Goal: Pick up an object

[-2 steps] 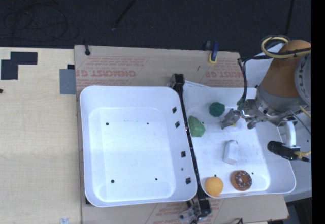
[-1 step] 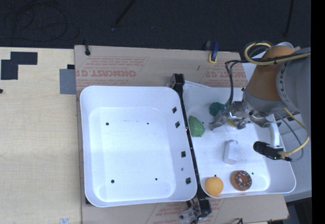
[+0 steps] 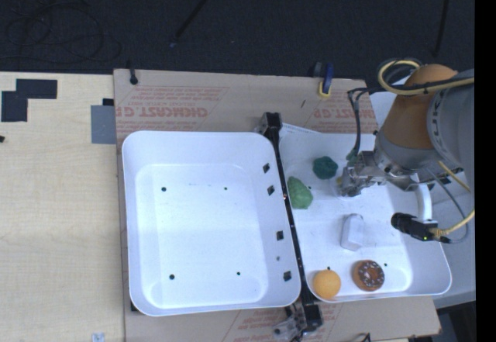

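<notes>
The gripper (image 3: pixel 350 181) hangs low over the right bin (image 3: pixel 422 280), near its far middle; at this slant its metal tip is too small and cluttered to tell its state, and nothing can be made out in it. A dark green lump (image 3: pixel 325 167) lies just beside it on the left, and a lighter green object (image 3: pixel 299 194) sits a little further left, against the divider between the bins. A small white block (image 3: pixel 352 231) lies near the gripper on the camera side. An orange ball (image 3: pixel 326 284) and a chocolate doughnut (image 3: pixel 369 275) rest side by side by the bin's near wall, well apart from the gripper. The left bin (image 3: pixel 147 177) sits alongside.
</notes>
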`<state>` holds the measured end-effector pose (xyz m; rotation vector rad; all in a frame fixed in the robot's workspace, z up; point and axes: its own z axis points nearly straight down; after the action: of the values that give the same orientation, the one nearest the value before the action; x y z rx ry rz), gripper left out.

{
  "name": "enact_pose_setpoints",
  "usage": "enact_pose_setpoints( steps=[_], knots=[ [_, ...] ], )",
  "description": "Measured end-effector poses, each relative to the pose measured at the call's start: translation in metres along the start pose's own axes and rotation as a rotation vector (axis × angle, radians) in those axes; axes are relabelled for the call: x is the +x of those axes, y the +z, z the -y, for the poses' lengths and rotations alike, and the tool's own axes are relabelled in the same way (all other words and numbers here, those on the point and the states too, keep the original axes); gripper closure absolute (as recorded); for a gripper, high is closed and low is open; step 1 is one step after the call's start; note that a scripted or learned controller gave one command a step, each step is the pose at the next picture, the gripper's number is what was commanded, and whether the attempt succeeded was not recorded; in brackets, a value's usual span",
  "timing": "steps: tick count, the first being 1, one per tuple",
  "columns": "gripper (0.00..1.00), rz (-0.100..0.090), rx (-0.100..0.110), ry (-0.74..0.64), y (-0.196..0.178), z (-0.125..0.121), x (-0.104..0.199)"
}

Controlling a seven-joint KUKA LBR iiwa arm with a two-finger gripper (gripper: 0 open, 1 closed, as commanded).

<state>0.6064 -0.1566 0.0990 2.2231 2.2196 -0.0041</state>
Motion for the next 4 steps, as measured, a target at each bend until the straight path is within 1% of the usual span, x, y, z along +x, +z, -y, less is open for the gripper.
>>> enact_pose_setpoints(
  steps=[1,2,3,4],
  knots=[
    [0.00,0.000,0.000,0.001,0.000,0.000,0.000],
    [0.00,0.006,-0.013,0.002,-0.134,0.021,-0.060],
    [0.00,-0.003,0.002,-0.007,0.000,-0.035,-0.054],
    [0.00,0.004,-0.019,-0.004,-0.176,-0.040,-0.058]
  ],
)
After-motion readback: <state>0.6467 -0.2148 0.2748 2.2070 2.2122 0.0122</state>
